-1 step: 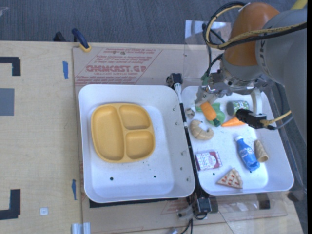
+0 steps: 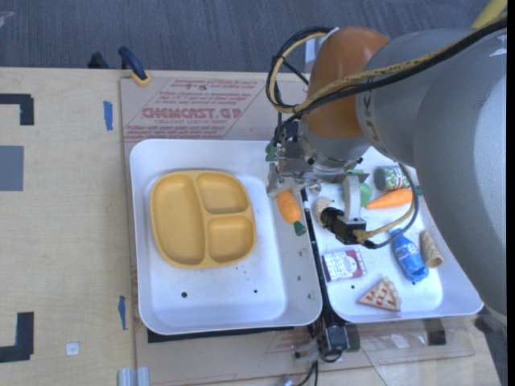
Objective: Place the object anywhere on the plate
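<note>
I note the yellow divided plate (image 2: 203, 218) in the left bin (image 2: 161, 308), nothing on it. Right of it, the gripper (image 2: 288, 190) hangs near the bins' shared edge, an orange carrot-like object (image 2: 288, 207) just beneath; whether it is clamped I cannot tell.

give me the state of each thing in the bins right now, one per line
yellow plate: flat in the left bin, nothing on it
small carrot: under the hand, over the left bin's right edge, not on the plate; grip unclear
large carrot: lying in the right bin
blue bottle: on its side
pizza slice: lying flat
red card: lying flat
ice cream cone: on its side
</note>
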Robot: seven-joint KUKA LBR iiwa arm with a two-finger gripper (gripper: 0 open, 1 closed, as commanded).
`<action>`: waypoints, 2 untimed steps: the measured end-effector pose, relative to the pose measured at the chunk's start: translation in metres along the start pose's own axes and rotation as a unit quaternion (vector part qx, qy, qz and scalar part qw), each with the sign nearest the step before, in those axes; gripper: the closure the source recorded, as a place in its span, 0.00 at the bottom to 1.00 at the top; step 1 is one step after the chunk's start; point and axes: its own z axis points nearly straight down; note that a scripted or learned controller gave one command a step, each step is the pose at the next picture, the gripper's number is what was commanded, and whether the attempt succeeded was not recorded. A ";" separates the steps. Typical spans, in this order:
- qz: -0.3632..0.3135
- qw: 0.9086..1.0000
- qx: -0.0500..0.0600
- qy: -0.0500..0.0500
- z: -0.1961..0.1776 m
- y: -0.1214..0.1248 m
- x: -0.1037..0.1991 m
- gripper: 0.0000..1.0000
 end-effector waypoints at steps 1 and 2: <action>0.085 0.996 -0.002 -0.002 0.016 0.029 0.076 1.00; 0.086 0.996 -0.003 -0.003 0.015 0.029 0.073 0.00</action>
